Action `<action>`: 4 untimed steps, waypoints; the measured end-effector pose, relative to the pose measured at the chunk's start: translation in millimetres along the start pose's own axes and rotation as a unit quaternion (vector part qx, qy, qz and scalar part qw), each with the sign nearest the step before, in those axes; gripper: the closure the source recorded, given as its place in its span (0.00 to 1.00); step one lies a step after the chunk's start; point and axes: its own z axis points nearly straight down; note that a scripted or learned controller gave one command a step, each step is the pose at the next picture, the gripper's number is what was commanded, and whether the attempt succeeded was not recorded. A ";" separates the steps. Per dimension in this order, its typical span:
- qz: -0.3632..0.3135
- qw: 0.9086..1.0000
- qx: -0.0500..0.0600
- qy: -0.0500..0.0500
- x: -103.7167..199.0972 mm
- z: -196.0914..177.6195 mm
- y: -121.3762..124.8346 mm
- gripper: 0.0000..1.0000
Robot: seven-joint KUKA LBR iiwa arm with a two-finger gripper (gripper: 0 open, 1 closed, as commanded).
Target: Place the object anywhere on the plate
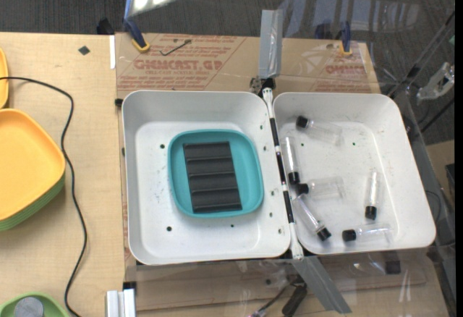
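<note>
A teal square plate [249, 178] lies in the middle of the left white bin [145, 185]. A black ridged pad [211, 176] sits on it. The right white bin [405, 163] holds several clear tubes with black caps. One tube [318, 127] lies near the back left corner, another [287, 156] runs along the left wall, and a third [371, 196] stands out toward the right. More tubes [311, 220] lie near the front, one of them [369, 234] flat along the front wall.
Yellow plates [25, 163] are stacked on the wooden bench at far left, with a black cable [72, 163] looping beside them. Cardboard [188, 55] lies behind the bins. A green object [29, 306] sits at the bottom left corner.
</note>
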 end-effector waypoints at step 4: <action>0.196 0.981 0.000 0.000 79.0 -84.7 61.4 0.00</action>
